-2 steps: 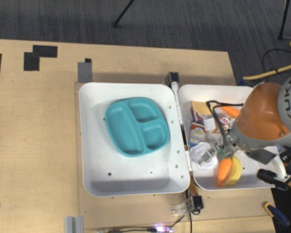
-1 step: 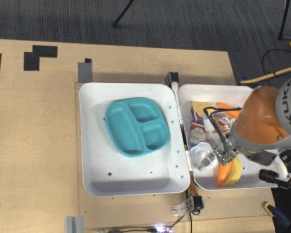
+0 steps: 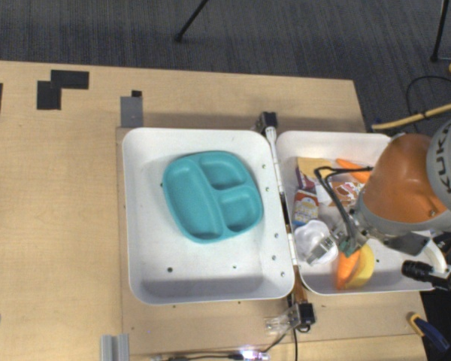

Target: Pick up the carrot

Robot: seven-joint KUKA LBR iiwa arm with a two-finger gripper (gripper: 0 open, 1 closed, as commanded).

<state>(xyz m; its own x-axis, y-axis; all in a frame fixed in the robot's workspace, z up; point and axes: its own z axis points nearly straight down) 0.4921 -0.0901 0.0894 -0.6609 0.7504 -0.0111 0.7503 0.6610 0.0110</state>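
Hovering: hand (image 3: 351, 241) over carrot (image 3: 347, 266) in right bin (image 3: 376, 286); grip state unclear

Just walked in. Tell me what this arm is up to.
The grey arm reaches into the right bin, its hand low among the clutter there. An orange carrot lies just below the hand beside a yellow banana, not visibly gripped. The left bin holds a teal divided plate.

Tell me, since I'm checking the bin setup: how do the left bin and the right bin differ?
The left bin holds one teal divided plate; the right bin holds a jumble including a carrot and banana. The arm reaches over the right bin, not the left. Both are shallow and white.
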